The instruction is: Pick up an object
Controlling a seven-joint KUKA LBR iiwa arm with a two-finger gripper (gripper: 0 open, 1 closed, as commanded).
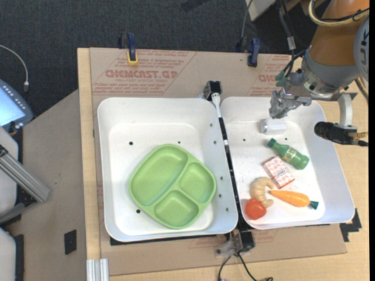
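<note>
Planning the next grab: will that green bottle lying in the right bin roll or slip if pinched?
The green bottle lies on its side, so its round body may roll if nudged. It looks like smooth plastic, possibly slippery. Probably light, being toy-sized beside the carrot.

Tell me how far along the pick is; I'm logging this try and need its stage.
Early stage. Done: the arm has reached over the right bin, with the gripper above its far end, near a small grey object. In hand: nothing visibly gripped. Left: the whole grasp and lift. The green bottle, pink box, carrot, tomato and croissant all lie on the bin floor.
</note>
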